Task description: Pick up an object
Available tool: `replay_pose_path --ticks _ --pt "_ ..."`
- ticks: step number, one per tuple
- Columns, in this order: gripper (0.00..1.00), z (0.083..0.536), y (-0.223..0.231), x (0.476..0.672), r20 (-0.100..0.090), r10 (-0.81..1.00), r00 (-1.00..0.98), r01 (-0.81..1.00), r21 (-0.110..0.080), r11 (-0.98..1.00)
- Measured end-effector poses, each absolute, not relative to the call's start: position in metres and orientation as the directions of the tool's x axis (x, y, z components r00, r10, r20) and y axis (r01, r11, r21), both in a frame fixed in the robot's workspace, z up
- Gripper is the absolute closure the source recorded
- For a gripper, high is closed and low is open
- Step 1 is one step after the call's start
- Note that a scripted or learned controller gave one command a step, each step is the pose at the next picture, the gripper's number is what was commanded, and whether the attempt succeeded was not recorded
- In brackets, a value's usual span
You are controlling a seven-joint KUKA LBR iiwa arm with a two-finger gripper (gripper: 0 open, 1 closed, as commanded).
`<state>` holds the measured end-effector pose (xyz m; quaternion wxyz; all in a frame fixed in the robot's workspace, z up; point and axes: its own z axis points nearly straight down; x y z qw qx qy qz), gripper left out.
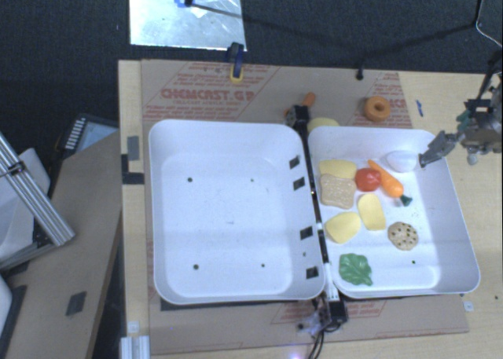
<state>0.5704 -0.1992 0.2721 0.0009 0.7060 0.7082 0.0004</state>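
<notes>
The right bin (456,224) holds several toy foods: a white egg-shaped piece (401,161), a red tomato (366,178), an orange carrot (387,181), a bread slice (337,191), a cookie (402,235), a green leafy piece (355,269) and yellow pieces (372,211). My gripper (435,150) reaches in from the right, over the bin's far right part, just right of the white piece and above it. Nothing hangs from it that I can make out.
The left bin (228,208) lies beside the right one. A toy donut (377,108) and a yellow piece (322,123) rest on the cardboard behind the bins. A blue and yellow clamp (236,63) sits at the bench's back edge, below a metal sheet (187,2).
</notes>
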Motion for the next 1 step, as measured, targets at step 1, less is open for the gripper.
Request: replay_pose_path --ticks 1 --pt "0.0 0.103 -0.2053 0.5475 0.004 1.0 0.0 1.0 -0.012 0.0"
